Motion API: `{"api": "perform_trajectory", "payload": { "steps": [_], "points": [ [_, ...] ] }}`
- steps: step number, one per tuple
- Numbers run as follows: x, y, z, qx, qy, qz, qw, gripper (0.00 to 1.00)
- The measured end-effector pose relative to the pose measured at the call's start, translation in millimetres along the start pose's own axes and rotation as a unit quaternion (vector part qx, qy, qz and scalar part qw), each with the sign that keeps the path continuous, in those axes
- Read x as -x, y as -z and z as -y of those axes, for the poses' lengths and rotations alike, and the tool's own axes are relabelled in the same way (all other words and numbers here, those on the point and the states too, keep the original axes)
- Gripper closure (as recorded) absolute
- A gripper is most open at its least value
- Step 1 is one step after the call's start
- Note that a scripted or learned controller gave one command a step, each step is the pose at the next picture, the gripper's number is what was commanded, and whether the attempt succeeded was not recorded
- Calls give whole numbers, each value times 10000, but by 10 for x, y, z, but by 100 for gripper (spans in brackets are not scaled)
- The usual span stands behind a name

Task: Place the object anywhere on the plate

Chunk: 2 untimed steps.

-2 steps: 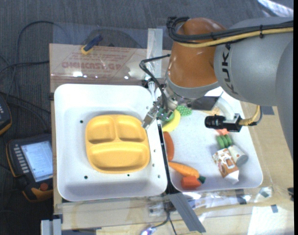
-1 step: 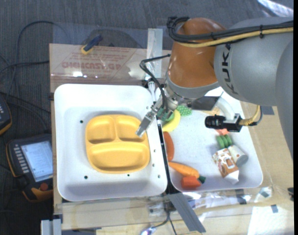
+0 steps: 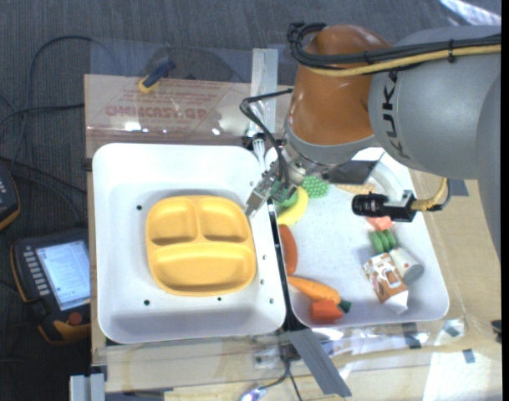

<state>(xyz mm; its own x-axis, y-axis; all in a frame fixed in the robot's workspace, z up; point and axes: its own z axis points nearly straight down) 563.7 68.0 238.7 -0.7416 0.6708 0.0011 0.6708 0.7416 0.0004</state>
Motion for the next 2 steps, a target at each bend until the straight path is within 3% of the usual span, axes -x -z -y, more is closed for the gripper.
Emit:
{"api": "perform_trajectory", "payload": {
  "steps": [1, 2],
  "points": [
    [-663, 124, -234, -6, -62, 2, 10000, 100],
    [-660, 123, -232, -7, -65, 1, 10000, 0]
  ]
}}
